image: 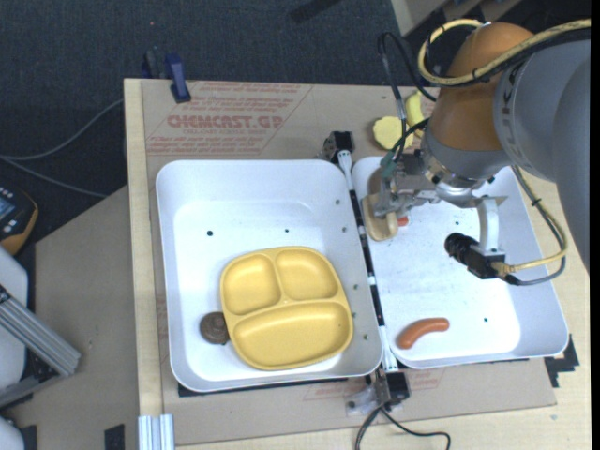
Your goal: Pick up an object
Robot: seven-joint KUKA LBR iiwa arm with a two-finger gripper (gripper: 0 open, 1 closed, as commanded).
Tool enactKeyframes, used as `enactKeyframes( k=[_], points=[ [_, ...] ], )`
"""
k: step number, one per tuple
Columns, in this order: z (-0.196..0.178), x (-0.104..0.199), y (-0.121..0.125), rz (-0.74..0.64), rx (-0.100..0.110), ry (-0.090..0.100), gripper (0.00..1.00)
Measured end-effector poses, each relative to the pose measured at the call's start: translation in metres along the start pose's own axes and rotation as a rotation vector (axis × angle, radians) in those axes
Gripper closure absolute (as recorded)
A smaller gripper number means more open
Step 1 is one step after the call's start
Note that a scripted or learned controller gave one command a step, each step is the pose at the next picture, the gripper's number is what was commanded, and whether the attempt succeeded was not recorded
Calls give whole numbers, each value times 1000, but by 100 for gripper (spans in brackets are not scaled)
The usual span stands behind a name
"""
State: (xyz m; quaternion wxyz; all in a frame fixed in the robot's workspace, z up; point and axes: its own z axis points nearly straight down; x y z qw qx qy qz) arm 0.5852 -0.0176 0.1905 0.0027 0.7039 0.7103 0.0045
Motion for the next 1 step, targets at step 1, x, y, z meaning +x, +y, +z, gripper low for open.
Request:
enactKeyframes(
  k=[1],
  points=[
    [-16, 27, -16, 6, 10, -1, 100]
  ],
)
